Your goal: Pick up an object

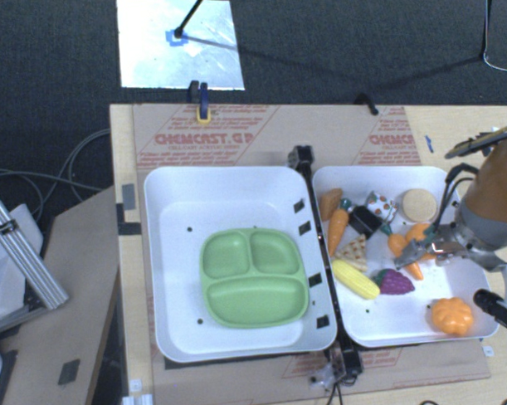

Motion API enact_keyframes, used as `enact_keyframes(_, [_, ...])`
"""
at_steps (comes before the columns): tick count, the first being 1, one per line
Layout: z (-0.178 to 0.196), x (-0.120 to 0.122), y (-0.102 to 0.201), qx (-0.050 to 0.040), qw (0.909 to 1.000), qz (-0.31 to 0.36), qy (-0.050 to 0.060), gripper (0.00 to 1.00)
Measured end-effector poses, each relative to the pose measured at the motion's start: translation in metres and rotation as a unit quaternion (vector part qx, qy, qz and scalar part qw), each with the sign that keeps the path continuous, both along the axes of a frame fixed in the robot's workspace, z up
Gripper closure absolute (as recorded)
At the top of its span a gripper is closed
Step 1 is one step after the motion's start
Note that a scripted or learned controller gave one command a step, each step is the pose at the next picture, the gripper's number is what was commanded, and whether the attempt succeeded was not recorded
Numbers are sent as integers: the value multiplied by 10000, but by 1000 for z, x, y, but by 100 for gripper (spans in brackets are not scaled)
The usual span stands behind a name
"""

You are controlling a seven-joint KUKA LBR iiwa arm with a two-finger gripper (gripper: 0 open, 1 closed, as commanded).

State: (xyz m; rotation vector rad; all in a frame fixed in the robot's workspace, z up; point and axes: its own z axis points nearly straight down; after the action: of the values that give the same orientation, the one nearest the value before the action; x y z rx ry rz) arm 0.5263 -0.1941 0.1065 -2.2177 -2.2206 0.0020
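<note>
The right white bin (399,327) holds several toy foods. Among them are an orange carrot (337,224), a yellow corn cob (356,279), a purple grape bunch (396,281), an orange pepper (452,315), a tan round bun (419,204) and a small black and white piece (372,212). My gripper (420,251) reaches in from the right, low over the bin's middle. It hangs right at some small orange pieces (402,239), just above the grape bunch. The gripper body hides part of those orange pieces.
The left white bin (175,208) holds a green divided plate (254,276). A black divider (314,237) runs between the two bins. The arm's grey wrist and orange band (490,206) cover the right bin's right edge. Cables lie on the dark floor around the bench.
</note>
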Motion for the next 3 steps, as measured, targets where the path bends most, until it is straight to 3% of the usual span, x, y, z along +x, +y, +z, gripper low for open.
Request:
enact_keyframes(1, [-23, 0, 1, -4, 10000, -2, -13, 0])
enact_keyframes(2, [-12, 1, 1, -4, 10000, 2, -29, 100])
enact_keyframes(3, [43, -6, 3, -17, 10000, 13, -44, 100])
